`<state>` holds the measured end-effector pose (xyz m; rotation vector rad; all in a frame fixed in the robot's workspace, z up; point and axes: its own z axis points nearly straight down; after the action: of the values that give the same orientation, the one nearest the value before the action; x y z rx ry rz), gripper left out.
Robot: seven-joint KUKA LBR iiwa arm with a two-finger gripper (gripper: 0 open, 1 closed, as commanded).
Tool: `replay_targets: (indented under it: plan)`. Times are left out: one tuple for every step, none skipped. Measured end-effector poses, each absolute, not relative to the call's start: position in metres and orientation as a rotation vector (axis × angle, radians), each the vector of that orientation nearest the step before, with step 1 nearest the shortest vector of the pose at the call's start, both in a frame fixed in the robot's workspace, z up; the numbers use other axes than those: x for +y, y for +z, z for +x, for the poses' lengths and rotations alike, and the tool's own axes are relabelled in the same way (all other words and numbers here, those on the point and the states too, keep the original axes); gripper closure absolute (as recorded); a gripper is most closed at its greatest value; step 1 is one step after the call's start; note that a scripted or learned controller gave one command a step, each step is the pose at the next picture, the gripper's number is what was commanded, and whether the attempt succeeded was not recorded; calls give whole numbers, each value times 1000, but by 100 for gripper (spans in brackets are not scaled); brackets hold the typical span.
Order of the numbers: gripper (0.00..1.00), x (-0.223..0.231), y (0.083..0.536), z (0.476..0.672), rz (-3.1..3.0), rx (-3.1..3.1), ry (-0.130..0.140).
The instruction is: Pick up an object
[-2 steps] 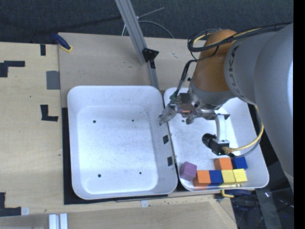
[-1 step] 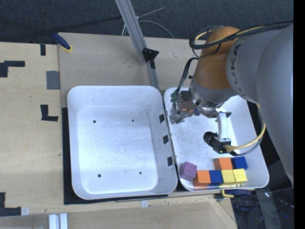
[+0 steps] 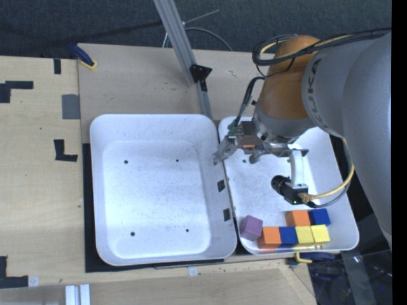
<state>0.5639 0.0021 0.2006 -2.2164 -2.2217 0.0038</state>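
Note:
Several small blocks lie along the front edge of the right bin (image 3: 331, 164): a purple block (image 3: 252, 226), an orange block (image 3: 271, 235), a blue block (image 3: 288, 235), two yellow blocks (image 3: 304, 234) and, behind them, another orange block (image 3: 297, 218) and a blue one (image 3: 319, 216). My gripper (image 3: 240, 150) hangs over the back left part of the right bin, close to the wall shared with the left bin. It is well behind the blocks, and nothing shows in its grasp.
The left bin (image 3: 102, 170) sits beside the right one. A slanted metal pole (image 3: 181, 40) rises behind the bins. The grey arm (image 3: 343, 81) covers the back right of the right bin, and a black cable fitting (image 3: 286, 188) hangs under it.

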Motion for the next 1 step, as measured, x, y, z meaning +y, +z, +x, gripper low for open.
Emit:
replay_targets:
  plan:
    - [0, 16, 191, 554, -2219, -2222, 5]
